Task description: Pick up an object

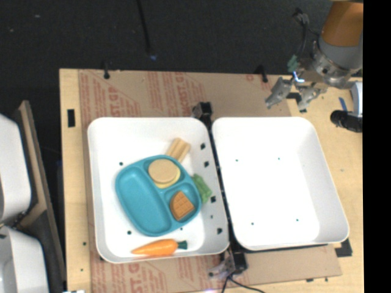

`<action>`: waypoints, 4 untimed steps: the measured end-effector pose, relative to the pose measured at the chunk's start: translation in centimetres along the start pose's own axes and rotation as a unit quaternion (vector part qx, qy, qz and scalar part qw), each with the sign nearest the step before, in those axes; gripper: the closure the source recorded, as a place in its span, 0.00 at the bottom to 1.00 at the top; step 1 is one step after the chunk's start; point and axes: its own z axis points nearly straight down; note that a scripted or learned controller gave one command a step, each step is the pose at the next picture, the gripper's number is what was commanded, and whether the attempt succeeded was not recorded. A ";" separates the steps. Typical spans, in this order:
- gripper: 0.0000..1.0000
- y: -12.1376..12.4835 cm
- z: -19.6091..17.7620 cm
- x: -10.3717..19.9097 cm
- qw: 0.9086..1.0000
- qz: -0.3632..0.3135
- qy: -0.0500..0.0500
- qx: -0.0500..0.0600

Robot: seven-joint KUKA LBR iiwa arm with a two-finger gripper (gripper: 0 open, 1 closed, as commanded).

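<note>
The left bin holds a blue divided tray with a round tan biscuit and a brown waffle-like piece on it. A tan wooden block pokes out behind the tray, a green piece lies at the tray's right edge, and an orange carrot rests near the bin's front wall. My gripper hangs above the bench behind the right bin's far edge, open, with nothing between its fingers.
The right bin sits beside the left one, its white floor bare. A black clamp stands at the far junction of the bins. Bare cardboard-covered bench runs behind both bins.
</note>
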 end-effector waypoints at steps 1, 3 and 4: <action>0.00 -2.0 -1.3 0.5 1.000 0.026 0.000 0.000; 0.00 1.8 5.2 -0.8 1.000 0.000 0.000 0.002; 0.00 1.8 -10.1 -6.3 0.999 0.037 -0.002 -0.005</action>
